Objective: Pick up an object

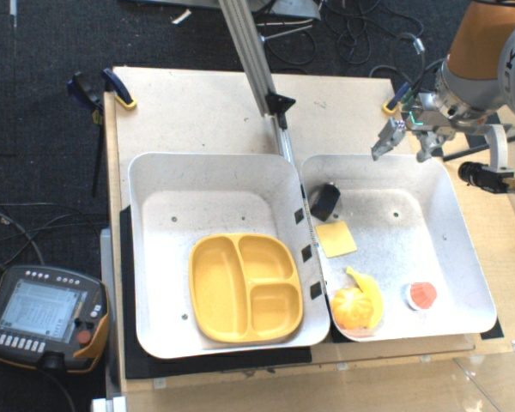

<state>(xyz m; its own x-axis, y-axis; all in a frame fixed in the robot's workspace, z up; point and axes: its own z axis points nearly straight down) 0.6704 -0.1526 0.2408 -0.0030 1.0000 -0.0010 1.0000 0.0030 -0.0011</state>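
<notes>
Gripper (405, 142): hanging above the right bin's (463, 221) far rim, fingers spread apart, holding nothing.
Nearest object: black block (325, 200) lying near the bin's far left corner, well apart from the fingers.
Handling: looking small, rigid and light; gripping across its short sides seems best.
Appearance: dark, boxy, tilted.
Others: yellow square (336, 239), banana toy (358, 302), red piece (423, 295).
Left bin (154, 187): carrying a yellow divided plate (245, 287).
</notes>
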